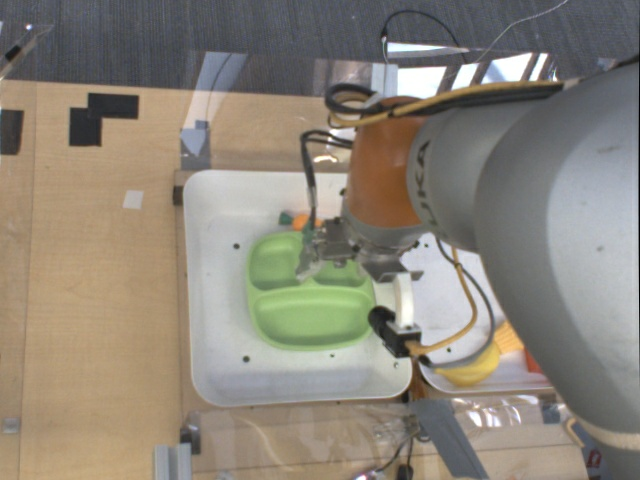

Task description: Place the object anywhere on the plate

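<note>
Hovering over the green plate point(305, 303) in the left bin point(215, 368), gripper point(322, 246) (grip state impossible to tell); small orange object point(298, 221) just beyond plate's far edge; likely placing step; next, lowering squarely over plate before release.

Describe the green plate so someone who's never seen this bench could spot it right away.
Find the left white bin of the two on the bench. The plate lies in its middle, partly under the arm's orange band. It is the only lime-green thing there, a divided plate with one wide compartment toward the near edge and smaller ones behind, unlike the small orange piece just past its far rim.
</note>
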Controlling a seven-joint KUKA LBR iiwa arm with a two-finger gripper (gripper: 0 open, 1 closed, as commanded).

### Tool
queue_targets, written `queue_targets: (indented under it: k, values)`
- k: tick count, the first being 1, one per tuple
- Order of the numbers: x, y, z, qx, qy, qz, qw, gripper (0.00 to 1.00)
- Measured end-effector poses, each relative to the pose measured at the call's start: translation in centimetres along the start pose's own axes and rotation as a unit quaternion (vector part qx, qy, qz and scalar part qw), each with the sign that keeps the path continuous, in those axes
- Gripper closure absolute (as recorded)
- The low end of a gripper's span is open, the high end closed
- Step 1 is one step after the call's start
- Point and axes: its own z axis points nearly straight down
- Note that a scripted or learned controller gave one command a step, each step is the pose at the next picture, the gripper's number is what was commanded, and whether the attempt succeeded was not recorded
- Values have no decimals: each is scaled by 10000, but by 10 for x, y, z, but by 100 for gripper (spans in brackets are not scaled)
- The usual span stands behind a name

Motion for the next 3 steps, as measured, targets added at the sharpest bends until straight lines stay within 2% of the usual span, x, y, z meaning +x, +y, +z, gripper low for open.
queue_targets:
  k: [3]
  values:
    - [-1,0,0,-3,1,8,10000,0]
